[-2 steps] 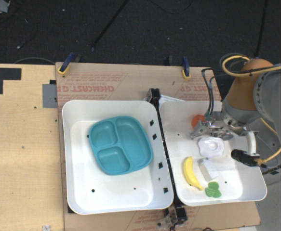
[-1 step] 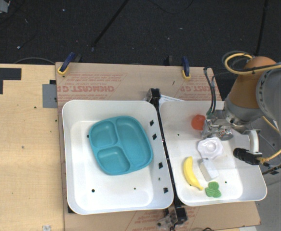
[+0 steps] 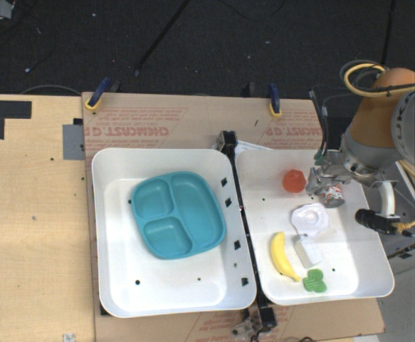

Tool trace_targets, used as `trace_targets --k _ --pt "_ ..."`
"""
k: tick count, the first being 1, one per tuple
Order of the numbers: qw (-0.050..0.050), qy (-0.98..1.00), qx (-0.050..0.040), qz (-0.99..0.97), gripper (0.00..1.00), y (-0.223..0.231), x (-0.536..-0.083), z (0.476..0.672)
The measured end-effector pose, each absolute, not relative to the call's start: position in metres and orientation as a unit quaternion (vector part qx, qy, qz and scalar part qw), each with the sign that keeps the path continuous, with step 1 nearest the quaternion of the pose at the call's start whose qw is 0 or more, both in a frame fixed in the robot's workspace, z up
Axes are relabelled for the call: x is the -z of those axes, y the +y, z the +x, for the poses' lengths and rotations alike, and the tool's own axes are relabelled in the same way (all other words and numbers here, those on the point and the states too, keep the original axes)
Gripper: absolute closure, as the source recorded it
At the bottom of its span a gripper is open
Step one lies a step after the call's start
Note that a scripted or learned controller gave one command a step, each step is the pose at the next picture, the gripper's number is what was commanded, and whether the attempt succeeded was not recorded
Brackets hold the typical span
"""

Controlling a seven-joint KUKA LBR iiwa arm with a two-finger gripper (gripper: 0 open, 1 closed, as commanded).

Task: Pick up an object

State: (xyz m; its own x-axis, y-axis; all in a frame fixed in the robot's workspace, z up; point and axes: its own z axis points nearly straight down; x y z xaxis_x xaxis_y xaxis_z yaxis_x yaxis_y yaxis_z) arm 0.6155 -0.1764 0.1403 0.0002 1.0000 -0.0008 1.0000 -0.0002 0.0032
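The grey arm (image 3: 378, 130), with its orange band, reaches in from the right, and its gripper (image 3: 327, 192) hangs over the far right part of the right bin (image 3: 367, 266). Nothing can be seen held in the gripper, and whether it is open or closed cannot be told from this slant. All the small things that could be picked up lie in that right bin. A red ball (image 3: 294, 181) sits just to the left of the gripper, apart from it. A white round piece (image 3: 311, 219) lies near the gripper, toward the near side. Closer to the camera, a pale grey block (image 3: 307, 251) lies just beside a yellow banana (image 3: 283, 256), with the banana on its left. A small green thing (image 3: 314, 281) rests at the near end of the block, close to the banana's tip and near the bin's front wall. The left bin (image 3: 114, 262) holds a teal plate (image 3: 177, 214) with three compartments, lying flat at a slight angle. Both bins stand side by side on a sheet of brown cardboard (image 3: 157, 123) with red print. Two blue and yellow clamps (image 3: 274, 102) hold the sheet at its far edge. The pale wooden worktop (image 3: 29, 226) stretches away to the left.
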Motion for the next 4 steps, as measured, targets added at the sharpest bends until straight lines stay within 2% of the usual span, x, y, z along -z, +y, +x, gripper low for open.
trace_targets --k 1,2,3,4 --pt "0.001 0.707 -0.0008 0.707 1.0 -0.173 -0.188 0.608" --pt "0.001 0.707 -0.0007 0.707 1.0 -0.173 -0.23 0.608" --pt "0.0 0.708 0.0 0.706 1.0 -0.126 -0.223 0.617" --pt "0.0 0.708 0.0002 0.706 1.0 -0.084 -0.223 0.617"
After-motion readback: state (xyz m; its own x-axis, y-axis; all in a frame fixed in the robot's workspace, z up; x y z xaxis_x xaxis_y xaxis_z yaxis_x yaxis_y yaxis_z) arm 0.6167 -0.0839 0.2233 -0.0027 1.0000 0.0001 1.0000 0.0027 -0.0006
